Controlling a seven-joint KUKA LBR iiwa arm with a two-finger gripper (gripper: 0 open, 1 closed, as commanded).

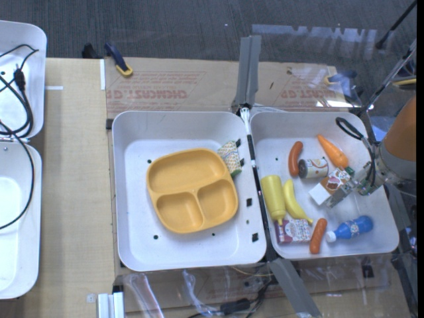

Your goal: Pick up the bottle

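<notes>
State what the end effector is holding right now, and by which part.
Nothing. The end effector hangs over the right bin, above the blue bottle, with nothing between its fingers.

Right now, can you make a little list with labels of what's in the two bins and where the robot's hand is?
left bin: yellow divided plate
right bin: yellow bottle, banana, carrot, two sausages, can, blue bottle
gripper: above right bin, near white box
holding: nothing seen between fingers
</notes>
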